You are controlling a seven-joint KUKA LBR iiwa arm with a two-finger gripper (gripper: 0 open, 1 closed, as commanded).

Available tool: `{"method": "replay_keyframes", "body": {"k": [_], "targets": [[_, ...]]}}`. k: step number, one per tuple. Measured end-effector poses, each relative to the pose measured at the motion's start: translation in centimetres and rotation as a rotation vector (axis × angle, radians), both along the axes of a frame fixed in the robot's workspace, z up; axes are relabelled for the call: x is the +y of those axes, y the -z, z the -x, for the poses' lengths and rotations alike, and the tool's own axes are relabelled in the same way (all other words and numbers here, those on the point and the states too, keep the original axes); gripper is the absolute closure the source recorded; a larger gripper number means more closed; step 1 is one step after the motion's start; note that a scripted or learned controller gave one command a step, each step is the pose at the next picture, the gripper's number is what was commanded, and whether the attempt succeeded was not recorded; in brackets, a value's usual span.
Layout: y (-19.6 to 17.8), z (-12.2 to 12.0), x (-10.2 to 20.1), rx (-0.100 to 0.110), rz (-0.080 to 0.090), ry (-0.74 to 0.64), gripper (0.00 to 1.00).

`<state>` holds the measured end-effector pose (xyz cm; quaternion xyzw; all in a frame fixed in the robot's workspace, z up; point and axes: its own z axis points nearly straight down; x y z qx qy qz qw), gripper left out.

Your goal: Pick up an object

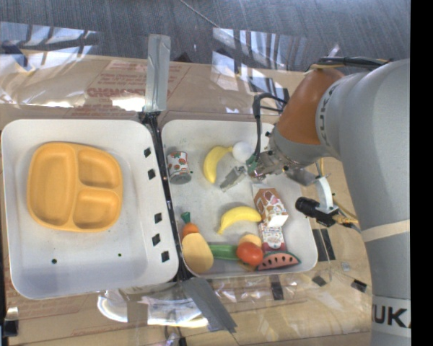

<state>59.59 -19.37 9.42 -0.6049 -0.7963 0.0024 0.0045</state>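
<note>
The approach step is judged in hand: the gripper [233, 177], jaws apart, is poised beside the banana [215, 162] at ten o'clock; closing there is called for.

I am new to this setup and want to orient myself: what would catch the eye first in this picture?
The big grey arm with its orange band reaches in from the right, its gripper low over the right bin, beside a banana. In the left bin lies a yellow divided plate. Toy food crowds the right bin's near side, including a watermelon slice.
</note>
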Motion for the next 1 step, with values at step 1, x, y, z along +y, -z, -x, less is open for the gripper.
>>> {"method": "replay_keyframes", "body": {"k": [1], "targets": [[0.25, 7.95, -1.68, -0.008, 0.002, 0.186, 0.00]]}}
